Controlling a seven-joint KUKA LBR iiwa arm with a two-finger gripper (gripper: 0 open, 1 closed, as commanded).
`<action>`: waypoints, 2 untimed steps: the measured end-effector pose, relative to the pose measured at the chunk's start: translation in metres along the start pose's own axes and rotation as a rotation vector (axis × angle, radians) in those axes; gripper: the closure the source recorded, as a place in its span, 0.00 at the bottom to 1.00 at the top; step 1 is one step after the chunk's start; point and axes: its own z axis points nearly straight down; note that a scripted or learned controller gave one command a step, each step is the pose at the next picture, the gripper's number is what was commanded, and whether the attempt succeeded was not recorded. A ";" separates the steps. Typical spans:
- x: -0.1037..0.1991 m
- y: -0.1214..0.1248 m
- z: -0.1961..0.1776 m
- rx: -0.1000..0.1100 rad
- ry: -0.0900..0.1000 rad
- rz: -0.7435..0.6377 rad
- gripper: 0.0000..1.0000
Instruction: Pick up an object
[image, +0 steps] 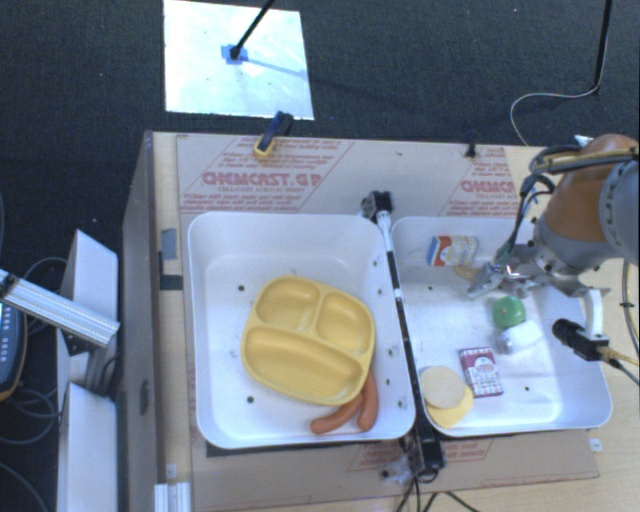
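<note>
Nothing lifted yet, by the look of it. Pincer (497, 278) low in the right bin (585, 410), at its upper middle; open or closed, cannot tell. Green block (508, 311) just below it, resting on the bin floor, likeliest target. Near it: small carton (450, 250), red packet (481, 372), round yellow lids (444, 392) at the front corner. Left bin (215, 300): yellow divided plate (308, 338), two sausages (350, 410). Grasp and lift both left to do.
</note>
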 end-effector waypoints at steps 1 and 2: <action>0.006 -0.039 0.000 0.000 0.001 0.000 0.00; 0.006 -0.038 -0.011 -0.003 0.001 0.000 1.00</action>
